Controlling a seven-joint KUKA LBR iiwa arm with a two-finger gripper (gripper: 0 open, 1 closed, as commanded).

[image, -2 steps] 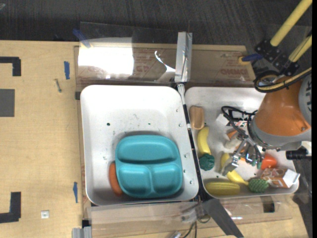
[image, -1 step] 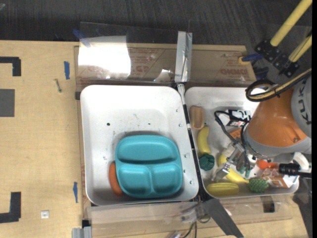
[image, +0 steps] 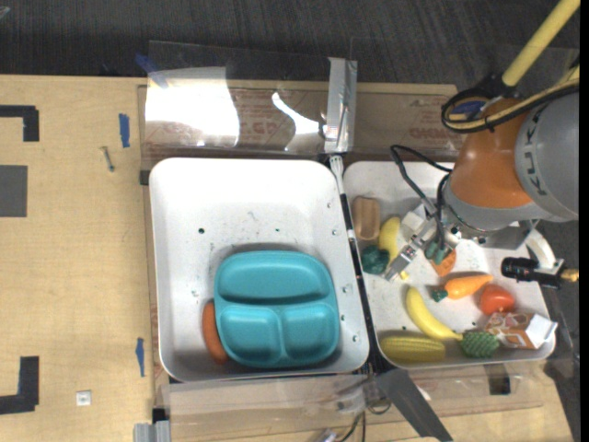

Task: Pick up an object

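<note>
Over the right bin (image: 543, 353) we see our gripper (image: 411, 253), fingers spread and holding nothing; the banana (image: 426, 313) lies just below, running diagonally.

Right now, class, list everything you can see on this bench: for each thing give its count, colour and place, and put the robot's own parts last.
Bins: 2, white, side by side; left bin, right bin.
Divided tray: 1, teal, front of left bin.
Orange item: 1, tucked under the tray's left edge; kind unclear.
Bananas: 2, yellow, right bin; one near the divider, one mid-front.
Corn cob: 1, yellow, front of right bin.
Carrot: 1, orange, right bin.
Tomato: 1, red, beside the carrot.
Tan block: 1, back left of right bin.
Dark green item: 1, by the divider.
Arm: 1, grey with orange band, over right bin.
Gripper: 1, low over right bin.
</note>
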